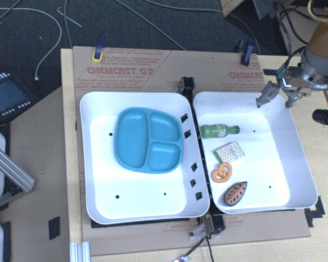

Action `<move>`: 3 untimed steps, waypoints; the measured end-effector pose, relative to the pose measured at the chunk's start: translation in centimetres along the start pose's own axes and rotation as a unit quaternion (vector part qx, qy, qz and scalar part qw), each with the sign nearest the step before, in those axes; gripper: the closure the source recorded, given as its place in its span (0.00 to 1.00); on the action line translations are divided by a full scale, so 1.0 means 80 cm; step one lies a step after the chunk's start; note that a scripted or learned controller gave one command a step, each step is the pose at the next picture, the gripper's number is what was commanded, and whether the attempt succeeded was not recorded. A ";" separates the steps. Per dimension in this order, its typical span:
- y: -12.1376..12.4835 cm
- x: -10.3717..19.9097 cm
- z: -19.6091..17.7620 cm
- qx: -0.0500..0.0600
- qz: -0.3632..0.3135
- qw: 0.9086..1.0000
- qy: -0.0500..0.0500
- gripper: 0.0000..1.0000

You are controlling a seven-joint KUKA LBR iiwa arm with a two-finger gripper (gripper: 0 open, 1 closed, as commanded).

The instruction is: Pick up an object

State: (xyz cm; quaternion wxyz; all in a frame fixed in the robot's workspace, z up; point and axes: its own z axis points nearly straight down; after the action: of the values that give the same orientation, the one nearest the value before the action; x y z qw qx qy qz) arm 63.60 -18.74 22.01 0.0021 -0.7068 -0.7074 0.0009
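Hovering with fingers spread, the gripper point(277, 96) has its arm point(320, 53) cut off.

Tray point(148, 140) in left bin point(98, 195); bottle point(219, 130), packet point(230, 152), pretzel point(222, 172), leaf point(235, 193) in right bin point(287, 162).

Red print on the cardboard sheet point(153, 64) under the bins reads roughly "CHEMCAST GP", once behind the left bin, again partly visible behind the right one. Smaller lines beneath it are too blurred to read.
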 end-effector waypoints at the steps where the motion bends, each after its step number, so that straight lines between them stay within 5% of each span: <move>1: -0.008 0.007 0.075 0.001 0.000 1.000 0.000 0.00; 2: -0.008 0.009 0.154 0.001 0.000 1.000 0.000 0.00; 3: -0.005 0.009 0.134 -0.003 0.000 1.000 -0.001 1.00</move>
State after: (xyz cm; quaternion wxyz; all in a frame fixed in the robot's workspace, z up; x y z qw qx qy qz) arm 63.14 -18.03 11.30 -0.0007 -0.7068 -0.7074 -0.0009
